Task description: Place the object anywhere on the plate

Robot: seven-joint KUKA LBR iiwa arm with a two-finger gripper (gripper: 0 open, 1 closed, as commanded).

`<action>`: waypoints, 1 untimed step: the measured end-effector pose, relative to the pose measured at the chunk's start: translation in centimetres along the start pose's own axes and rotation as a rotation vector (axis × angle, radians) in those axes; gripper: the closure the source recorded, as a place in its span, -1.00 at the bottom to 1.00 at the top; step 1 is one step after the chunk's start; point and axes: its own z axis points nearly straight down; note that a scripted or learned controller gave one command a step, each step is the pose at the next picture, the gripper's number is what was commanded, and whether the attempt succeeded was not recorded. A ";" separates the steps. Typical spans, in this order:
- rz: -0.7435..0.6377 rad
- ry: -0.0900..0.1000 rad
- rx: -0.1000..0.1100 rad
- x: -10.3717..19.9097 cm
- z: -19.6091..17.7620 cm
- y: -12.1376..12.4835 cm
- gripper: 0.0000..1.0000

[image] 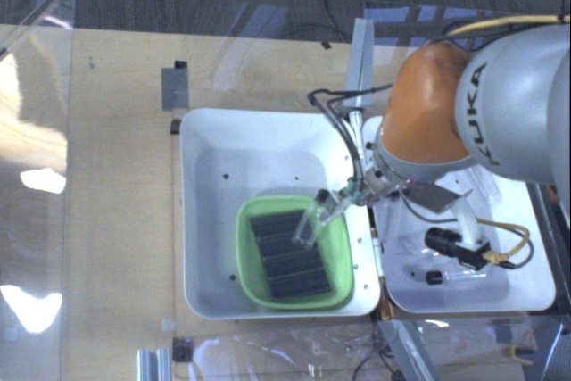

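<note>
A green plate (248, 232) sits in the front half of the left white bin (214, 183). On it lies a dark, ribbed rectangular object (284, 259), stretched from the plate's back left to its front right. My gripper (312, 223) reaches in from the right on the grey and orange arm (446, 111). It hovers over the plate's right rear part, just at the far right corner of the dark object. Whether it touches the object is not clear.
The right white bin (526, 281) lies under the arm and holds a small black piece (434, 277) near its front. The wall between the two bins (375, 263) runs just right of the plate. Wooden bench (98, 192) spreads to the left.
</note>
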 end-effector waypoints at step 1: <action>0.025 -0.003 -0.002 -7.7 -0.1 -0.4 -1.00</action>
